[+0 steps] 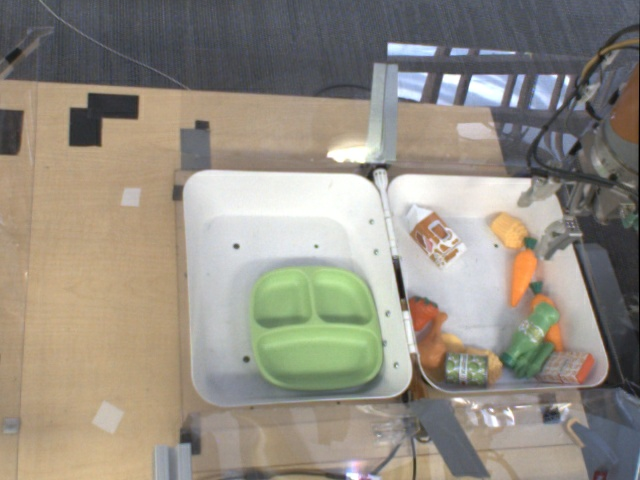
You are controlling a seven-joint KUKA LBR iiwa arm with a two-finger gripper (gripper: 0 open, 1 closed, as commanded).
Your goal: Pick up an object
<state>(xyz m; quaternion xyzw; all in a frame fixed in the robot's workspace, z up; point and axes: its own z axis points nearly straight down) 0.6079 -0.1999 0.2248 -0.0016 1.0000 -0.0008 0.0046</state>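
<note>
The grey two-finger gripper hangs over the right white plastic bin's far right edge, fingers apparently apart and gripping nothing, though the view is poor. Just beside it lies an orange toy carrot; a yellow lumpy toy sits nearby.
</note>
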